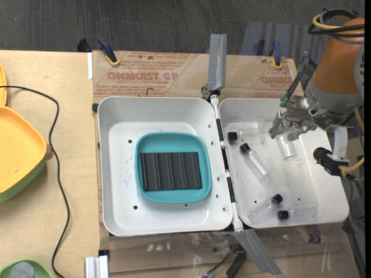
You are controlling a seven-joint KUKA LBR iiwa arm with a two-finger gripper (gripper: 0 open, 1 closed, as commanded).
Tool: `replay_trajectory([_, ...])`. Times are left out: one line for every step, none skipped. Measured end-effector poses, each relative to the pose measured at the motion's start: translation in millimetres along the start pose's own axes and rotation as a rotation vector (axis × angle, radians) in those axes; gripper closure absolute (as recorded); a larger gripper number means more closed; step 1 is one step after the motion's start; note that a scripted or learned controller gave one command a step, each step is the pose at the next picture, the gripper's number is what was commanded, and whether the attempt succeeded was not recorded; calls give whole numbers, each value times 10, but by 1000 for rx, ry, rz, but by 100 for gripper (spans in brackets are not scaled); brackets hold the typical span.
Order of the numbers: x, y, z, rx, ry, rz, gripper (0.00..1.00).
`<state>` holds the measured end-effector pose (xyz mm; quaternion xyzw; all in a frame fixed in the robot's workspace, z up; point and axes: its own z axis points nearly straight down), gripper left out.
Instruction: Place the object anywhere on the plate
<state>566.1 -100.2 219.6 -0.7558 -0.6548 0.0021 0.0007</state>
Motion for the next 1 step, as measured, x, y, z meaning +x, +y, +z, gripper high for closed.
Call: replay_trajectory([0, 0, -1, 0, 0, 0, 0])
